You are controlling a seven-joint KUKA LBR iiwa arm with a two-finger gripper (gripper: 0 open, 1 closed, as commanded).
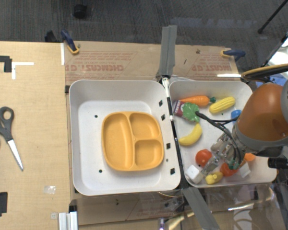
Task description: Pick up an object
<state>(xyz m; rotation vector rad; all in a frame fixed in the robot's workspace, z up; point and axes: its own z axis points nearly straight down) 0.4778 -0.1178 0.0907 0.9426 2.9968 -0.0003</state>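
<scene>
Camera view has the gripper (220, 158) low among toys at the right bin's (259, 177) five o'clock, finger state unclear, nothing visibly lifted yet.

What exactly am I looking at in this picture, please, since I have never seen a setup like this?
One camera looks down at a slant on a bench with two shallow white bins. The left bin holds a yellow divided plate. The right bin holds toy food: a carrot, a corn cob, a banana, a tomato. The grey and orange shape on the right is a robot arm; its gripper is down among the toys. I cannot tell whether it grips anything. Scissors lie far left on the bench.
</scene>
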